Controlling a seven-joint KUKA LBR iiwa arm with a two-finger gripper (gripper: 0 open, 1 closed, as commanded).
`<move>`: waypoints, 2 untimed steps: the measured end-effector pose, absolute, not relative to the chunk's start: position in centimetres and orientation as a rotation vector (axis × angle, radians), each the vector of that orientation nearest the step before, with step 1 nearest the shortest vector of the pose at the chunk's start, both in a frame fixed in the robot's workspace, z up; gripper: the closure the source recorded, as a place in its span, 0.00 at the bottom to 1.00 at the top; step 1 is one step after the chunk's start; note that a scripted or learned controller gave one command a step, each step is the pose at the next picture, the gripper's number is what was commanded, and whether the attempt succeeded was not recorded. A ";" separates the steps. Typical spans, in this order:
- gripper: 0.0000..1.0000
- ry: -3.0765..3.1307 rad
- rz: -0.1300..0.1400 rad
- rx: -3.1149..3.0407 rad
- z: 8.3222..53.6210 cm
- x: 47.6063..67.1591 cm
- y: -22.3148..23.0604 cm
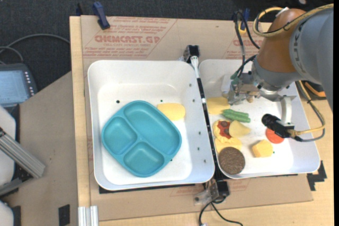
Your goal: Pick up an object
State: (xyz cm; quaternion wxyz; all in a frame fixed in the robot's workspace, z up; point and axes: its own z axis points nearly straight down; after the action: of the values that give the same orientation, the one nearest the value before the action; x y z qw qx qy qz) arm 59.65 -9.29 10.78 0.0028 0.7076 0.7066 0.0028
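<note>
Under both bins, cardboard (127, 37) reads "CHEMCAST".

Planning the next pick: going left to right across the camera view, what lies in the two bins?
Teal divided plate → pale yellow piece beside it → brown round disc → yellow block → orange-red piece.

1. You had two white bins: the left bin (100, 161) and the right bin (304, 164).
2. You had one teal divided plate (141, 138).
3. You had one pale yellow piece (171, 110) beside it.
4. You had one green bean pod (235, 115), one brown round patty (231, 160) and one yellow block (262, 149).
</note>
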 end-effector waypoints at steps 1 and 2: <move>1.00 2.234 0.005 2.216 18.9 51.7 -1.0; 1.00 2.222 0.027 2.203 32.8 57.6 4.0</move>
State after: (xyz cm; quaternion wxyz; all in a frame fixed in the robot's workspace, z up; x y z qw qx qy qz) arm 57.60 4.05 32.77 0.0065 0.7041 0.7101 0.0085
